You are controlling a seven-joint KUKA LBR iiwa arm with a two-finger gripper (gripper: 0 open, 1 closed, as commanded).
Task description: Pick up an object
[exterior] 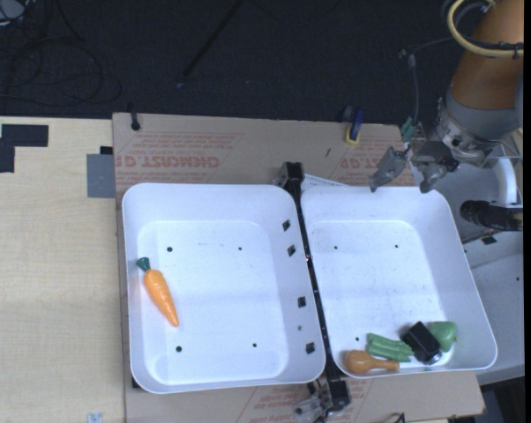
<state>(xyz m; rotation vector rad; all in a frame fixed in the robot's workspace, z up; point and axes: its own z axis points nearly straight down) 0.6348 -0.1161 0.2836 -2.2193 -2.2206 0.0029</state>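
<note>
Grey arm with orange band (490,51) enters from the right; its two-finger gripper (408,173) hangs over the far rim of the right shallow white plastic bin (464,263), near that bin's far right corner. Fingers (382,173) spread apart, well open, with nothing between them.

Well below the fingers, toward the near edge of the same bin, a cluster sits in the near right corner: a small black blocky object (422,341), tilted, touching a green rounded toy piece (444,331) on its right and a green pea-pod-like toy (388,347) on its left. Just below the pod, a tan-orange pear-shaped toy (368,362) lies against the near rim. Whether the pod and the pear-shaped toy touch is hard to tell.

Far to the fingers' left and lower, in the left shallow white plastic bin (133,236), an orange plastic carrot with a green top (159,293) lies near the left wall, green end pointing toward the far side, tip toward the near side.

Both bins rest side by side on a brown cardboard sheet (213,152), joined by a black clip strip (302,271) between them. A blue-and-yellow clamp (355,126) sits on the cardboard's far edge, just left of and above the fingers.
</note>
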